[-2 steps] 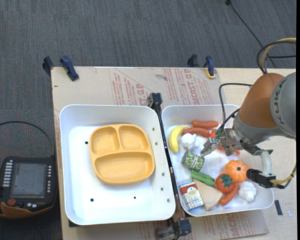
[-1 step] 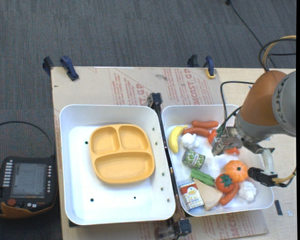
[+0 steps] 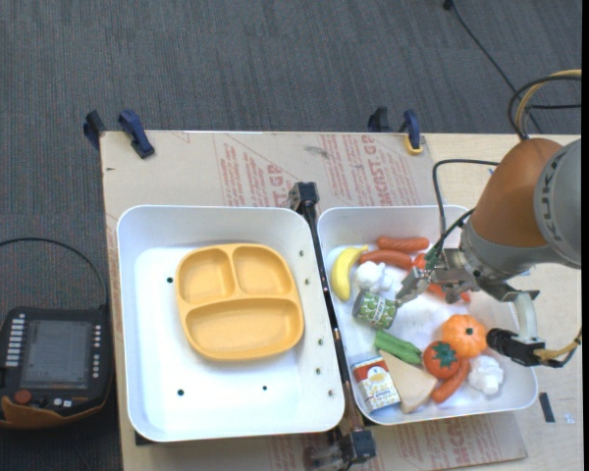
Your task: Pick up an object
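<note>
The bench (image 3: pixel 226 165) is topped with a sheet of brown cardboard printed in red, held along its far edge by blue clamps (image 3: pixel 135 132). Two shallow white bins rest directly on it, touching along a black divider. The right bin (image 3: pixel 452 219) lies beneath the jaws of the gripper (image 3: pixel 412 287), its rim running all around them. The left bin (image 3: pixel 147 361) sits well to the jaws' left. Bare cardboard shows beyond the bins on the side far from the jaws and along the near edge.
</note>
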You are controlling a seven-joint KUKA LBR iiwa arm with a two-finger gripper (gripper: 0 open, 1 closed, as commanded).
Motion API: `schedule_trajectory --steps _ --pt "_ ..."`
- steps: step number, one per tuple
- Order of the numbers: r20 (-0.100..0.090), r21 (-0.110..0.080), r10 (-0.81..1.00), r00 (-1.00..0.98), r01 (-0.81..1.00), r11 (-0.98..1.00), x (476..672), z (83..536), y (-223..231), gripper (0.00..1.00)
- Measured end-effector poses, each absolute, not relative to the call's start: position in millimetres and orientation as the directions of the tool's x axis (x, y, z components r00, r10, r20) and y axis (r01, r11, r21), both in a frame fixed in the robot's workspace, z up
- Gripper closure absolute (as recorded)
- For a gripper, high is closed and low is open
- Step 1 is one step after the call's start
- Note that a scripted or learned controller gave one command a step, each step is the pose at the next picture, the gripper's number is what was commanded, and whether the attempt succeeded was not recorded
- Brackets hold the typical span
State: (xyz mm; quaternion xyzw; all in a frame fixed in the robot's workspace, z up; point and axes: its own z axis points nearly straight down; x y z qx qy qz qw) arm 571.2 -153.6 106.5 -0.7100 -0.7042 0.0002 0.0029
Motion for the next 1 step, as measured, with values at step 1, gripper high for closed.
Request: schedule_trajectory --steps 1 --pt "0.005 -0.005 1.0 0.011 1.0 -0.011 571.7 116.2 -153.4 1.0"
